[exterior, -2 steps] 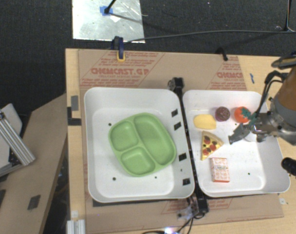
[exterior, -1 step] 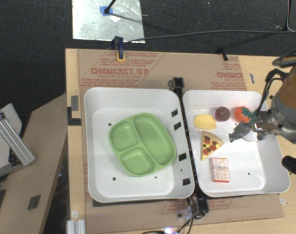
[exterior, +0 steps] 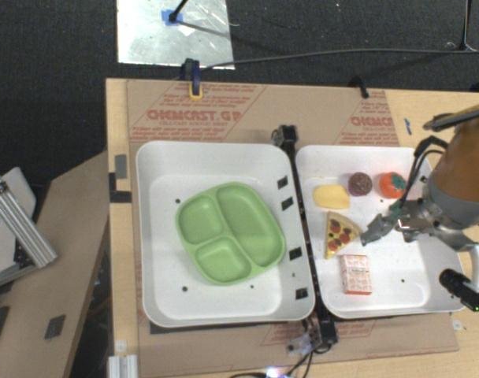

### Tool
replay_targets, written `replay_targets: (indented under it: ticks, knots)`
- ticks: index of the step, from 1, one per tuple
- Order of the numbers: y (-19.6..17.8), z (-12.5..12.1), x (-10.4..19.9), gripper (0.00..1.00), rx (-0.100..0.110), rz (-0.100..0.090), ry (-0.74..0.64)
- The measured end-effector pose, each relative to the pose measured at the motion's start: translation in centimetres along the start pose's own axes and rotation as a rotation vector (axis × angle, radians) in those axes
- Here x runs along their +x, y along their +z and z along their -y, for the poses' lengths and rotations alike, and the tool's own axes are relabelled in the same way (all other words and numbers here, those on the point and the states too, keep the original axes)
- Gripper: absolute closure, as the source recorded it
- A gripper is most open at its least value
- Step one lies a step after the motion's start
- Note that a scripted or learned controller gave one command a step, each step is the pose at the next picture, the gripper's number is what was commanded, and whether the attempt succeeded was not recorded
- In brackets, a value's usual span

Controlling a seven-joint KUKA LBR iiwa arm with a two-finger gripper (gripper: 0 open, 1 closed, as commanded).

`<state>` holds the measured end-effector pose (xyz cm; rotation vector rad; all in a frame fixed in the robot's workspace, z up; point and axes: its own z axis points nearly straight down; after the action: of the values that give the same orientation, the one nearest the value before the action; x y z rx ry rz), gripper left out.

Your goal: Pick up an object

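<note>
We see a tan bench [exterior: 82, 211] lined with printed brown cardboard [exterior: 224, 113], set on dark black carpet [exterior: 50, 38]. A shiny silver sheet [exterior: 145, 22] lies behind it, an aluminium rail [exterior: 19, 227] at left.

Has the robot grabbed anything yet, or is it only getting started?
Nothing looks picked up yet. The yellow piece, purple ball, tomato, pizza slice and small box all lie in the right bin. The hand is low beside the pizza slice. Gripping and lifting remain.
</note>
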<state>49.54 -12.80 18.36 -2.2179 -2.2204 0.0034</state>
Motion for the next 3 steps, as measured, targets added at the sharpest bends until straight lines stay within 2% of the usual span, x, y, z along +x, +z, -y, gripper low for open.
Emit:
replay_targets:
  ticks: [2,3]
  knots:
    - [9.7,0.2,0.8,0.0,0.0,-0.001,0.0]
    - [8.4,0.0,0.8,1.0,-0.006,0.0,0.0]
